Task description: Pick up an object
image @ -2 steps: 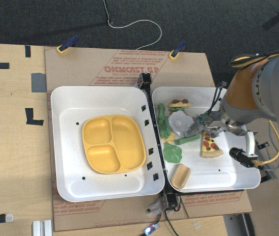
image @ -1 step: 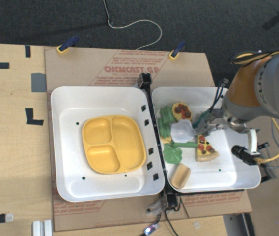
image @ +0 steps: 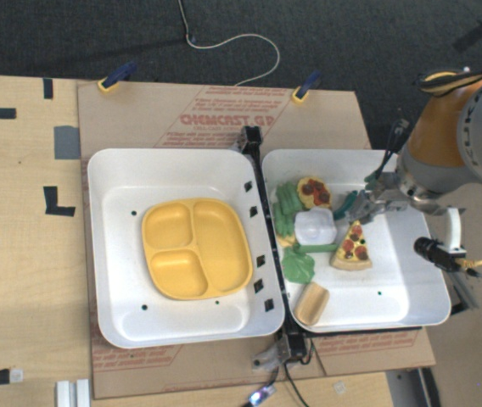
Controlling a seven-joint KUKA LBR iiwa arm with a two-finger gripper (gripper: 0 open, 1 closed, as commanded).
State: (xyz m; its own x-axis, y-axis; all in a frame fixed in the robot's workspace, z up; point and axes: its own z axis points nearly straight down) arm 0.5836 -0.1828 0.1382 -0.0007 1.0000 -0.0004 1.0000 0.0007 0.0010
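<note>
bread-coloured toy (image: 311, 303) sits just below the pizza slice (image: 352, 248), left of it the clear cup (image: 314, 226). claw (image: 361, 203) hovers just above the slice; its spread i cannot tell. crowded neighbours could make it snag two or slip.

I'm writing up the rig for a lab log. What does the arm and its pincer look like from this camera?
The arm is a rounded grey body with a wide orange band above the wrist. Below the band it narrows to a grey wrist carrying a small dark pincer with teal-tinted parts. A thin dark cable runs along the wrist, and a white bracket with a black cylindrical fitting sits beside it.
</note>
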